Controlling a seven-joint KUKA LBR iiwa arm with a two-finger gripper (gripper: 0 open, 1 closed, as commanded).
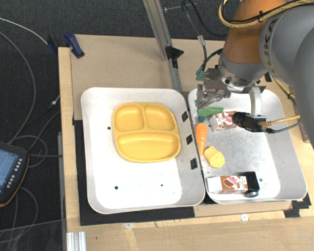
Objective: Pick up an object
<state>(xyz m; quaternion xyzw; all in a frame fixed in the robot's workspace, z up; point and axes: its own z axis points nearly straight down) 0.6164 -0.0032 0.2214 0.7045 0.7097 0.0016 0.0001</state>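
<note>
My gripper [205, 99] hangs low over the far left corner of the right bin [282, 156]. Just below it lies a toy carrot [201, 136], its orange body pointing toward the front and its green top [210, 111] right under the gripper. A small white and brown carton [222, 121] lies beside the green top, to its right. A yellow corn piece [214, 157] rests in front of the carrot. At the front of the bin lies a second carton [231, 183] with a black block [251, 183] against its right end.
The left bin [94, 156] holds a yellow divided plate [145, 131]. A metal post [159, 25] rises behind the gap between the bins. The wall between the two bins [194, 150] runs close along the carrot's left side.
</note>
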